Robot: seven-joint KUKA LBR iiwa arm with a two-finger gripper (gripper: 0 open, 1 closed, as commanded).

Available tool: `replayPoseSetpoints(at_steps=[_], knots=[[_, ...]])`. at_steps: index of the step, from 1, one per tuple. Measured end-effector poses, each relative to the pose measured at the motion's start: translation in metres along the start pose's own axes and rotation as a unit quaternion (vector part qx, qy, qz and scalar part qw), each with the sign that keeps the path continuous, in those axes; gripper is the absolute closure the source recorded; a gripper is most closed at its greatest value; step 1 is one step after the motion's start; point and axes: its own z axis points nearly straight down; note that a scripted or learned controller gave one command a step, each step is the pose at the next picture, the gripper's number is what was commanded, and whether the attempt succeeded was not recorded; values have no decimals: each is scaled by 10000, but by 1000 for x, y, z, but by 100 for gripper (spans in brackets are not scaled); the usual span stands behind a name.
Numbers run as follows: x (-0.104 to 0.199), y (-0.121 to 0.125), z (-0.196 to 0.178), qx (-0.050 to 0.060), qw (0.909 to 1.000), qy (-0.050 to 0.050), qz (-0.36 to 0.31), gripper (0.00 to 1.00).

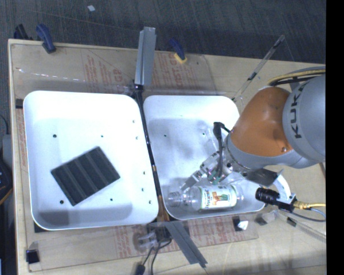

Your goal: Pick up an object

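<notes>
Tool (205, 175) hangs just above my clear plastic bottle with its white label (209, 198), poised to grab; jaw state unreadable.

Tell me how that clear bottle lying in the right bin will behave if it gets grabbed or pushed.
The clear bottle lies on its side, so a push would probably roll it. It looks like see-through plastic, likely light and a bit slippery. The bin wall right beside it may stop the roll.
</notes>
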Motion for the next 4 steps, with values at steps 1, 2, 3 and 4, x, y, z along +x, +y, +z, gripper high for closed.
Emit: replayPoseSetpoints(at_steps=[1, 2, 3, 4], knots=[[-36, -7, -41, -8, 9849, -17, 1729, 0], [-46, -29, 60, -28, 9899, -25, 1416, 0], [-34, -8, -35, -14, 9943, -17, 1065, 0], [14, 33, 50, -52, 9918, -48, 1272, 0]])
